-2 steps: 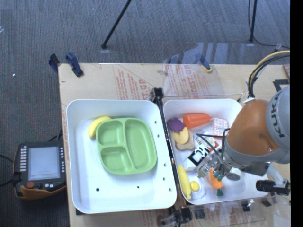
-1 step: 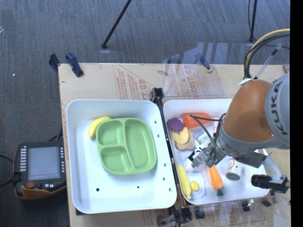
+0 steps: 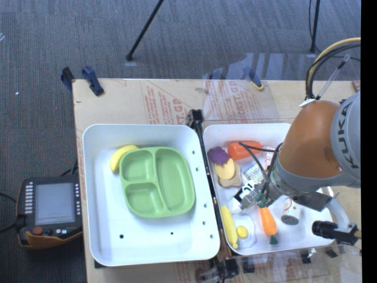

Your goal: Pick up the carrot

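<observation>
Carrot (image 3: 268, 221), a small orange plastic one with a green stub, lies near the front edge of the right white bin (image 3: 277, 127), slanting toward the front right corner. Just at its upper end hangs the grey arm's gripper (image 3: 257, 198); from where I stand I cannot tell how the gripper is set. Close to the carrot's left sits a white-and-yellow toy fried egg (image 3: 244, 230), with a yellow corn-like stick (image 3: 229, 225) beyond it. The risk, I'd judge: closing on the tapered tip could let the carrot slip, or nudge the egg instead.
</observation>
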You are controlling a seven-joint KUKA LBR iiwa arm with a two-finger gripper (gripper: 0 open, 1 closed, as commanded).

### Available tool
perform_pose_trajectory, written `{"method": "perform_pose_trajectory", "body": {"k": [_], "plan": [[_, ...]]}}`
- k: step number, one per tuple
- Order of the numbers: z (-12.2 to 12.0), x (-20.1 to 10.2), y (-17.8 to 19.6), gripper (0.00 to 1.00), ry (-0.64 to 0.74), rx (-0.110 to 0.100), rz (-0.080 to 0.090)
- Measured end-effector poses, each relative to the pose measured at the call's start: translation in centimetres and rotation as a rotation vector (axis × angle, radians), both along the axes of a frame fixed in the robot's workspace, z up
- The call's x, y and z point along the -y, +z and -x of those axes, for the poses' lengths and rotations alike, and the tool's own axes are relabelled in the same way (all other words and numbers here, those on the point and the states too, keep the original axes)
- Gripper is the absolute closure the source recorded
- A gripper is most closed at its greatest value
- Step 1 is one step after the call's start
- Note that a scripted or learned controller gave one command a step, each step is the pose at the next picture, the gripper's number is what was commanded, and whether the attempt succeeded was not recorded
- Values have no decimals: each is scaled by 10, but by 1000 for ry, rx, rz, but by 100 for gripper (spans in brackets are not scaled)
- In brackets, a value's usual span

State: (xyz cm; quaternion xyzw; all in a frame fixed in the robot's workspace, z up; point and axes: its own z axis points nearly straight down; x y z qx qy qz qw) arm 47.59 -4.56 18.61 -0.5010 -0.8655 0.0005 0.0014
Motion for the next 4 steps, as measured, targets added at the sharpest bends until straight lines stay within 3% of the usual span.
{"method": "perform_pose_trajectory", "body": {"k": [1, 2, 3, 4], "plan": [[0, -18, 25, 100, -79, 1, 1], [1, 18, -1, 100, -91, -3, 1], [0, 10, -1, 100, -498, -3, 2], [0, 11, 8, 100, -496, -7, 3]]}}
